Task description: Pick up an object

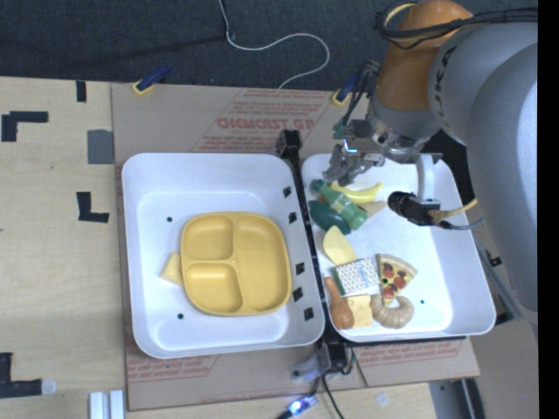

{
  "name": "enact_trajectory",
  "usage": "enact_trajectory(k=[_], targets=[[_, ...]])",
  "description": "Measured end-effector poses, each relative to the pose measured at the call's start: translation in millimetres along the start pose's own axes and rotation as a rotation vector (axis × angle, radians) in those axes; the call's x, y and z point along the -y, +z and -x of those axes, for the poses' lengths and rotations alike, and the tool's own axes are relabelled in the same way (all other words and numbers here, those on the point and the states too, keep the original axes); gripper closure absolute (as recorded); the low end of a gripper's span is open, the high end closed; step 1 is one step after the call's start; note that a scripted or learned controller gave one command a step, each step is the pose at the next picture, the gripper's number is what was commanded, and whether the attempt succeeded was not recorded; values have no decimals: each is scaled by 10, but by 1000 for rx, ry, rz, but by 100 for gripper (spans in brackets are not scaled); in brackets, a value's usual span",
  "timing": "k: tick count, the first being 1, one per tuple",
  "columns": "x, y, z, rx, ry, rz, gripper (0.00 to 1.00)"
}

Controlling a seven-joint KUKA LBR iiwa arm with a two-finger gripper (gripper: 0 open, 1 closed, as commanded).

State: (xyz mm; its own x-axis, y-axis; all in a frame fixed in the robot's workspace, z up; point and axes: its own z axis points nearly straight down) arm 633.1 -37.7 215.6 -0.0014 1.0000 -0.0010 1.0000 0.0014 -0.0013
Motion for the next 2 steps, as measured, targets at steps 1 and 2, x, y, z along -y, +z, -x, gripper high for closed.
enact_trajectory(k=[1, 2], targets=[[-69, -194, -8, -1, 0, 2, 100], [-84, 23, 12, 1, 0, -2, 100]])
